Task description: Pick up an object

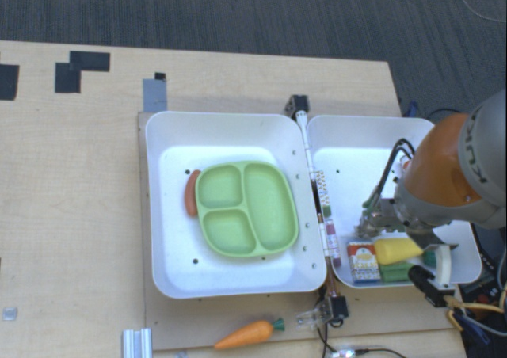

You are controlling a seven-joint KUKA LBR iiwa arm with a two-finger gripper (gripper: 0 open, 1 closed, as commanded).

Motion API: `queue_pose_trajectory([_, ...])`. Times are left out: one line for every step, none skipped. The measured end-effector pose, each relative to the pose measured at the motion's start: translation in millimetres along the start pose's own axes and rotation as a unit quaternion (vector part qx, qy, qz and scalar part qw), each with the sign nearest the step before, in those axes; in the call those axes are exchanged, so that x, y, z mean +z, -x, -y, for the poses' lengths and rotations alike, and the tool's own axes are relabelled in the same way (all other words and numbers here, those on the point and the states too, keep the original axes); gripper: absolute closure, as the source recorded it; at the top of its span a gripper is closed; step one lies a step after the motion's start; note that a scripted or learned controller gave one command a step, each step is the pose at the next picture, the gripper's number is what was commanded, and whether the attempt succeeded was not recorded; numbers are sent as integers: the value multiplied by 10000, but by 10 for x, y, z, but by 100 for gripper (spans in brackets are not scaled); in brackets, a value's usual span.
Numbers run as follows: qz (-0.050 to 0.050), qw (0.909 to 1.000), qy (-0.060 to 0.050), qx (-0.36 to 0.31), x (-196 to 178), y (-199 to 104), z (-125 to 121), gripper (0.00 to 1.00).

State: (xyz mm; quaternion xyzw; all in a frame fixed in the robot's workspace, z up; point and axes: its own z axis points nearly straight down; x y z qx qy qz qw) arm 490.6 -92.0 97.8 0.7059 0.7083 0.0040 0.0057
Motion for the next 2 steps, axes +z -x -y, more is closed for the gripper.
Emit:
queue_pose_trajectory([-18,10000,-47,-10,-1050,-619,-378,100])
queue_pose_trajectory([-11,10000,-62,1,-974,-120,-336,100])
